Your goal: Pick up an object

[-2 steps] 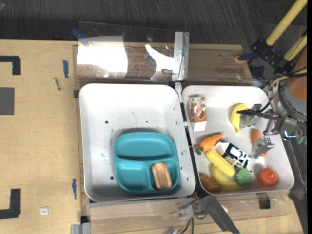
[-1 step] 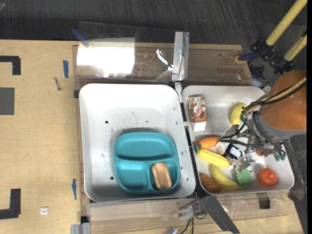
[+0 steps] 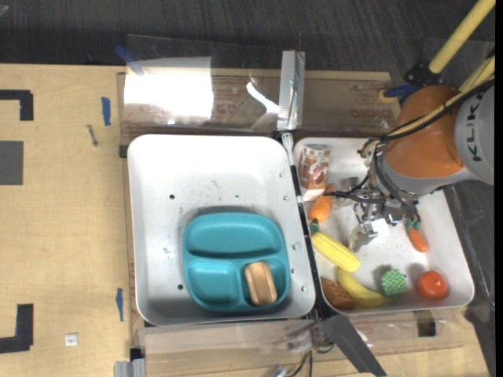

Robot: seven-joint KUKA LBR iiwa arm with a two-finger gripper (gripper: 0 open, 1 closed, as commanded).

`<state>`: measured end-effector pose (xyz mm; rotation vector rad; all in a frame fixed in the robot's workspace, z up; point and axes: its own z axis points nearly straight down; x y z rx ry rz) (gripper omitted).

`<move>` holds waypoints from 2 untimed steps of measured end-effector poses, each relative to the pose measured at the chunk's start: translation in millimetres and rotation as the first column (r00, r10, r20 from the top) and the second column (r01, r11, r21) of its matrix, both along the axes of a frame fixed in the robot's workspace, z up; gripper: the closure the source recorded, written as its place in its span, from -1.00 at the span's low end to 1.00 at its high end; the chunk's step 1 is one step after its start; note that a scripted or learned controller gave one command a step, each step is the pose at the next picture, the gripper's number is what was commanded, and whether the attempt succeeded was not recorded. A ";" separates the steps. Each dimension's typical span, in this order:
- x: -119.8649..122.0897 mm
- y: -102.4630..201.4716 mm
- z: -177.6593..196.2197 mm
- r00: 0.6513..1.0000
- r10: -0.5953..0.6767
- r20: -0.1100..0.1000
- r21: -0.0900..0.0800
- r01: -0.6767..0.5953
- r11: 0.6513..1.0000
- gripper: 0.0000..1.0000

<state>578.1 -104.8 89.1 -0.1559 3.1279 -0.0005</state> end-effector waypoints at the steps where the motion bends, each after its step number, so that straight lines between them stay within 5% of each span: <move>1: 54.6 -18.8 13.6 0.997 -0.081 0.000 0.000 0.081 0.997 -1.00; 2: -6.4 4.8 -1.2 0.995 -0.101 -0.003 0.001 0.101 0.995 -1.00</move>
